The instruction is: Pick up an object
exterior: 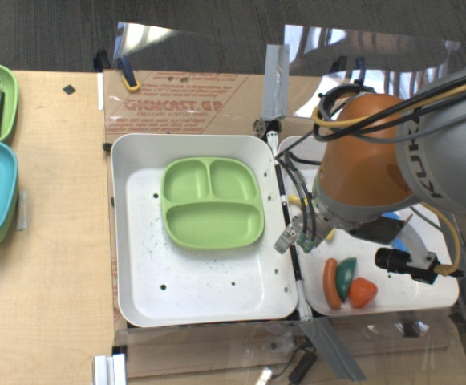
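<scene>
A green divided plate (212, 201) lies in the left bin (128, 239). The claw (295, 237) hangs over the bins' shared edge, its grip impossible to tell. Orange and green objects (343, 279) sit by the right bin's (425, 295) front edge.

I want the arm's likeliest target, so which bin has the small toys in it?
The right bin, under the arm: orange and green toy pieces lie there. The left bin holds a green divided plate.

1. The place looked like a robotics lab or test cell rather than a home.
2. A grey industrial arm (425, 151) trailing loose cables stood over a plywood bench (48, 239).
3. Two white bins (124, 239) sat fixed side by side, backed by taped cardboard (176, 103) and clear shielding.
4. Grey office carpet (216, 6) lay beyond.
</scene>
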